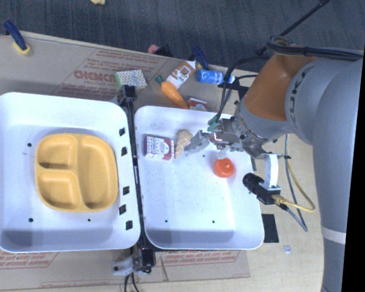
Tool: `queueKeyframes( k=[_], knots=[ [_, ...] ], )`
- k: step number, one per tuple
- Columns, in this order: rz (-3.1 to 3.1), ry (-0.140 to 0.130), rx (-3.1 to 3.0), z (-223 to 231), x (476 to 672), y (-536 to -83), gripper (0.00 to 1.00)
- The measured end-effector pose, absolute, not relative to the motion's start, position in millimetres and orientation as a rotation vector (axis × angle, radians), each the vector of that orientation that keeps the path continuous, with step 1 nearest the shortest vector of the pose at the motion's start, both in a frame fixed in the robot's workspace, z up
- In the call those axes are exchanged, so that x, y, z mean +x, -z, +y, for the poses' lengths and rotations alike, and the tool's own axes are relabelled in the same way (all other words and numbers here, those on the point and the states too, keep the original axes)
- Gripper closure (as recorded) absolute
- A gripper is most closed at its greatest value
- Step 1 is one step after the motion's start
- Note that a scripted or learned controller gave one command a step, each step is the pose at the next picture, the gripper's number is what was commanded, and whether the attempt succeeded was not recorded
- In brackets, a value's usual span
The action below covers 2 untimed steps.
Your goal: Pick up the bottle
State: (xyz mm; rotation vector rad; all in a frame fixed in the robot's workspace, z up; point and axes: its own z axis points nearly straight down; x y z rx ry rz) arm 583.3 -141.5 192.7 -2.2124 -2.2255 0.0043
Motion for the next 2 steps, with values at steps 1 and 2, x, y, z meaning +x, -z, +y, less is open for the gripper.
queueKeyframes(
  k=[1, 2],
  knots=[
    [-2.229, -0.006, -2.206, -141, 583.6, -203, 1.00],
    [-2.233, -0.005, -2.201, -133, 490.6, -136, 1.00]
  ],
)
